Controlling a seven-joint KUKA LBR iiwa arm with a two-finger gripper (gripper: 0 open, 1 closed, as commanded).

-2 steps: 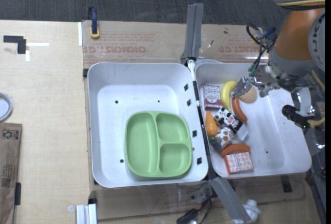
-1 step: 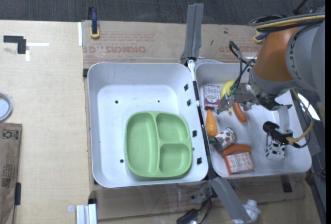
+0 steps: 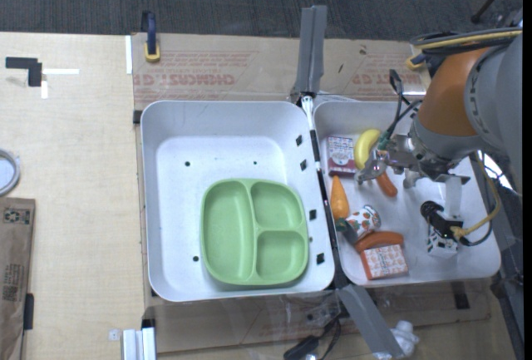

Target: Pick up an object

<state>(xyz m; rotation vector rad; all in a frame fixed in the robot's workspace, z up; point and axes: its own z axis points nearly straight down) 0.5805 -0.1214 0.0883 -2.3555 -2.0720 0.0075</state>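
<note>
The right bin (image 3: 478,263) holds several small items. A yellow banana (image 3: 366,145) lies by a small pink and white box (image 3: 340,155). An orange carrot (image 3: 339,195) lies along the bin's left wall, with a small printed can (image 3: 363,221) and a red box (image 3: 383,258) nearer the front. My gripper (image 3: 376,169) hangs low over the bin's middle, just right of the banana and right above a small orange piece (image 3: 387,184). Nothing is visibly held in it.
The left bin (image 3: 166,184) holds a green divided plate (image 3: 253,231). A black and white object (image 3: 440,237) lies at the right bin's right side, with a cable looping over it. A grey divider post (image 3: 312,51) stands between the bins at the back.
</note>
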